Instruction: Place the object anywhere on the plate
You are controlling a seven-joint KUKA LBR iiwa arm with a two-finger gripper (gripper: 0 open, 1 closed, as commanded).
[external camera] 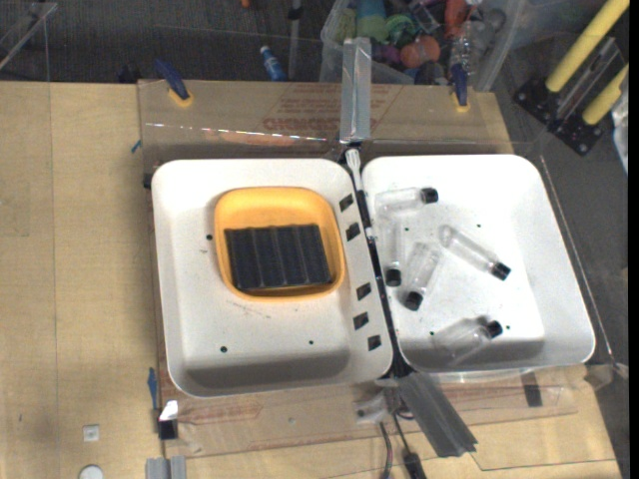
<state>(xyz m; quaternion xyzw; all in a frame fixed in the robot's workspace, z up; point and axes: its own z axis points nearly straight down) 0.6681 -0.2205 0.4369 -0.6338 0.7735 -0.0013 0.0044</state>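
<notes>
- Camera view: two shallow white bins sit side by side, mid-frame.
- Left white bin [190,347] holds a squarish orange plastic plate [232,210] with a black ribbed insert [277,255].
- Right white bin [539,228] holds clear plastic vials with black caps: upper left [404,200], centre [477,254], lower left [416,273], bottom [467,334].
- All vials lie apart from the plate.

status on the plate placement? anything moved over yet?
Done: nothing visible. The yellow plate in the left bin carries just a dark ribbed insert, no tube. In hand: nothing visible; four clear black-capped tubes lie loose in the right bin. Left: the whole job, meaning pick one tube, carry it across the divider and set it on the plate.
</notes>
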